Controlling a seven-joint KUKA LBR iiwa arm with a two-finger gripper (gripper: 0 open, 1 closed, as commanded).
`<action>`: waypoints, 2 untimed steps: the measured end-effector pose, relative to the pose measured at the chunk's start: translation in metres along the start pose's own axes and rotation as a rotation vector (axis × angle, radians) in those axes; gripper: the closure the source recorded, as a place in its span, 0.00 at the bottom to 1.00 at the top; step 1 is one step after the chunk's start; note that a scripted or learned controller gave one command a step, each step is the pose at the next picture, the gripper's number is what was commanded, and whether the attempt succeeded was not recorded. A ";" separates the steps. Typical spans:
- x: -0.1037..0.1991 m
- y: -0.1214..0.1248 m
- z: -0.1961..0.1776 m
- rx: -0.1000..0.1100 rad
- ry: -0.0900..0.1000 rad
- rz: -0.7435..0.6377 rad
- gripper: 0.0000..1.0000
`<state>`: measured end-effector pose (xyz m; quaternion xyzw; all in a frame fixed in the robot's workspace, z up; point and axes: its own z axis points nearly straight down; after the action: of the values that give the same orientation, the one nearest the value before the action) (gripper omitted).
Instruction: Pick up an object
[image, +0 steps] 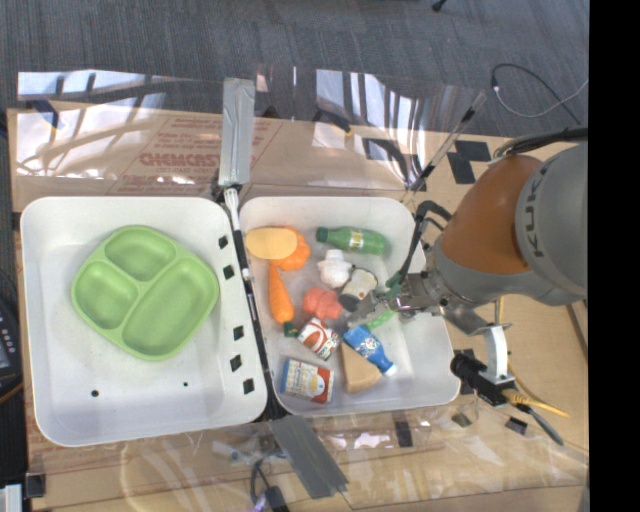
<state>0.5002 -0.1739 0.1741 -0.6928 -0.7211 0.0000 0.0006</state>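
The big grey arm (520, 240) with its orange band is reaching in from the right side of the frame. Its gripper (392, 300) is hanging low over the right bin (425, 385), near the middle of the frame. I cannot tell how the gripper is set, because the toys under it are hiding that part.

The right bin is sitting full of toy food. A green bottle (352, 239) is lying near the top of the bin. A yellow lemon (271, 241) is resting at the bin's upper left, touching an orange piece (296, 256). A carrot (280, 295) is lying along the left wall. A white toy (335, 267) and a pink one (322, 302) are sitting in the middle. A blue and white bottle (370, 348) is lying just below the gripper, beside a tan wedge (360, 375). A small red and white can (317, 338) and a bigger can (307, 380) are lying near the bottom.

The left bin (50, 400) is holding a green plate (146, 291) with three parts.
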 end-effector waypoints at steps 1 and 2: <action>-0.001 -0.001 0.068 -0.002 -0.002 -0.086 0.00; 0.000 -0.001 0.059 0.000 -0.001 -0.091 1.00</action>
<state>0.4993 -0.1740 0.1148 -0.6594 -0.7518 0.0004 0.0003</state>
